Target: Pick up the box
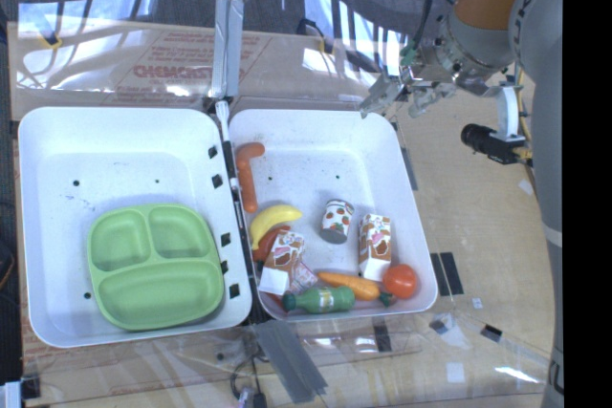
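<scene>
The gripper (394, 96) hangs over the far right corner of the right bin (316, 124), just at its rim. Its fingers appear parted, with nothing between them, though they are small and partly blurred in this view.

Within the right bin, the box (375, 246) stands upright near the right wall, toward the near edge. A can (336, 221) sits just left of it. A tomato (401, 280) lies at the near right corner, touching a carrot (350, 283). A green bottle (320, 301) lies along the near wall. A second carton (284, 255) and a banana (273, 221) sit by the left wall, a sausage (249, 173) farther back.

The left bin (57, 158) holds a green tray (153, 265) toward its near edge.
</scene>
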Controlling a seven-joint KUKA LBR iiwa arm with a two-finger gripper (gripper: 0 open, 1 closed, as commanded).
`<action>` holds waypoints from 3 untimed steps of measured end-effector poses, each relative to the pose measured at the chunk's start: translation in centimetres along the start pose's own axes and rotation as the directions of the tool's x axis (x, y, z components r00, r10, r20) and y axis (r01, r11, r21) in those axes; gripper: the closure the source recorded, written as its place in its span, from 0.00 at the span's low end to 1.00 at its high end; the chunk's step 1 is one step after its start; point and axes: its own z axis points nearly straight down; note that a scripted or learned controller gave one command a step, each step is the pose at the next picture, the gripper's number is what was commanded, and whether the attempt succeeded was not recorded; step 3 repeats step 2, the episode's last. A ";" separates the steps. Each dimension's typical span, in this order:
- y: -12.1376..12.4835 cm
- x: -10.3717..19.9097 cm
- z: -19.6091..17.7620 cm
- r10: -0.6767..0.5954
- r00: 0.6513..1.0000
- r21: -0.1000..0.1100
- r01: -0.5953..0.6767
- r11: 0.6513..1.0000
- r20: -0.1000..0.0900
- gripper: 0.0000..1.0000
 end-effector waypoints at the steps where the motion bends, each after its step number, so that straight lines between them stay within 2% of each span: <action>1: -4.9 -0.7 14.1 0.132 0.991 0.002 -0.132 0.991 -0.001 0.00; 2: 1.0 0.5 18.7 0.224 0.975 0.000 -0.224 0.975 -0.001 0.00; 3: 1.0 0.5 18.7 0.224 0.975 0.000 -0.224 0.975 -0.001 0.00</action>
